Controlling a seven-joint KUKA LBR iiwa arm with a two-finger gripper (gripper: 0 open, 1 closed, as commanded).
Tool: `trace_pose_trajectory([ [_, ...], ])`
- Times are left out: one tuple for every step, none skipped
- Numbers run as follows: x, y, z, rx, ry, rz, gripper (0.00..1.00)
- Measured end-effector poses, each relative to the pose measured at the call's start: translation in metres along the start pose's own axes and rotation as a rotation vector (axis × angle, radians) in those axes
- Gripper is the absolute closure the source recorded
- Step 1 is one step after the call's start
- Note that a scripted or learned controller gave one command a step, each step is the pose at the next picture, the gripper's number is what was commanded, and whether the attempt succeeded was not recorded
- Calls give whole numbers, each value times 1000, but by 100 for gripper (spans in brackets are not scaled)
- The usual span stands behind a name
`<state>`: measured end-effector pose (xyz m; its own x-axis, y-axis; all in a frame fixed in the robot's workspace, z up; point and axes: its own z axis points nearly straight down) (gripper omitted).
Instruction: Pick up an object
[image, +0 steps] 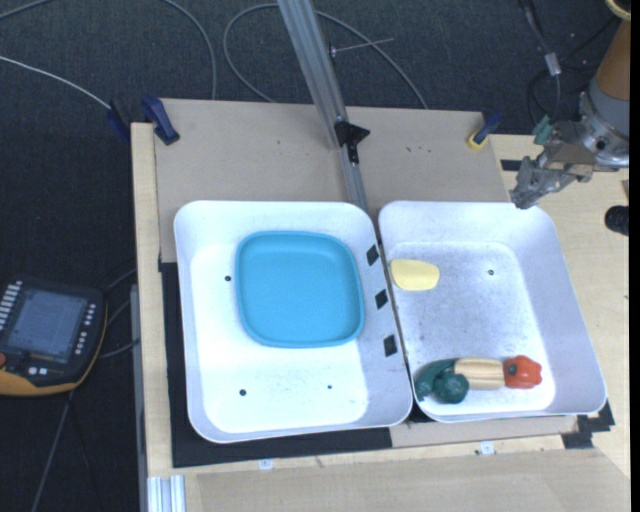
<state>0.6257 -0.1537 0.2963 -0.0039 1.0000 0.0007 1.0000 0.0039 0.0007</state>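
Pale wooden bench top (250, 150), tan board surface, seen at slant from above. 2 shallow white plastic bins side by side on it, inner edges touching at centre. Left white bin (205, 395) sits on black mat (185, 455) showing along its left and front edges. Right white bin (570, 300) near right side of bench. Blue clamp (160, 120) at far-left corner; yellow-and-blue clamp (485, 130) at far-right edge. Slanted grey metal rail (320, 70) meets bench at rear centre.

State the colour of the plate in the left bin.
Light blue plate, clearest in the camera view.
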Motion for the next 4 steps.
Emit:
trace_pose_trajectory([
  [44, -19, 17, 1, 0, 1, 100],
  [104, -35, 27, 1, 0, -1, 100],
  [162, -51, 39, 2, 0, -1, 100],
  [217, -75, 51, 2, 0, -1, 100],
])
